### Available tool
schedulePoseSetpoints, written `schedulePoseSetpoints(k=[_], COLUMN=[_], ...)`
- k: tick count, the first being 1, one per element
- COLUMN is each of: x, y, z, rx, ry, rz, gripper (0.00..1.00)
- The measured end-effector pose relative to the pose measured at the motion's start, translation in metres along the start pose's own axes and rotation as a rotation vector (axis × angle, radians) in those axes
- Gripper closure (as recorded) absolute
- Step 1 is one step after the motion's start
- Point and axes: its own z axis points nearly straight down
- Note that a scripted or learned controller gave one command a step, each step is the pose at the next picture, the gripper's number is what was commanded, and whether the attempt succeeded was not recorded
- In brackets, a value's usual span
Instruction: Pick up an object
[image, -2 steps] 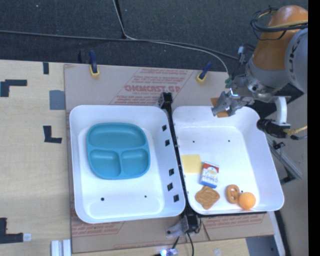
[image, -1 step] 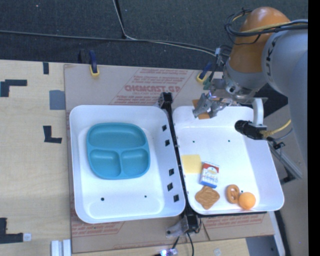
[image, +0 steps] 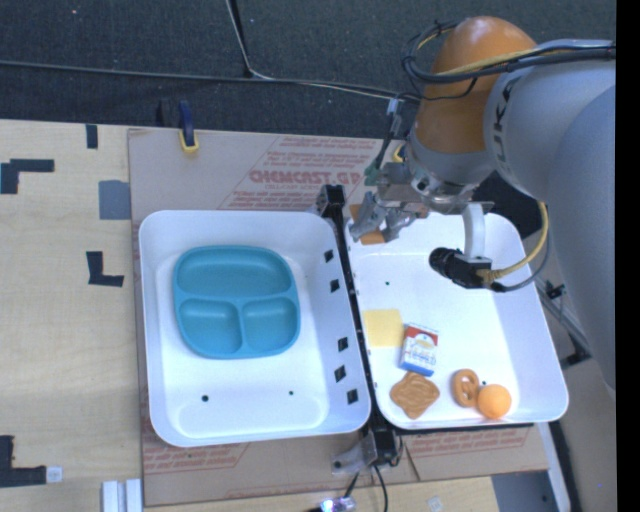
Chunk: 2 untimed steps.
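Red "CHEMCAST" lettering is legible on the brown sheet (image: 300, 175) beneath both bins. Arm reaches in from right, bent down over right bin's (image: 520, 330) far-left corner. Gripper (image: 375, 228) is closed on a small orange-brown object (image: 372, 237), raised above the bin floor.

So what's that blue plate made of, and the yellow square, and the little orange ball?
The blue plate looks like moulded plastic: one even colour, a soft sheen and rounded compartments. The yellow square looks like a flat toy cheese slice, probably plastic or foam; its matte face leaves that open. The orange ball looks smooth and slightly glossy, likely a plastic toy fruit.
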Motion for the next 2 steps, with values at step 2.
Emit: schedulePoseSetpoints(k=[2], x=[0.101], y=[-0.009], z=[0.000], rx=[0.000], ry=[0.000], rz=[0.000], gripper=[1.00])
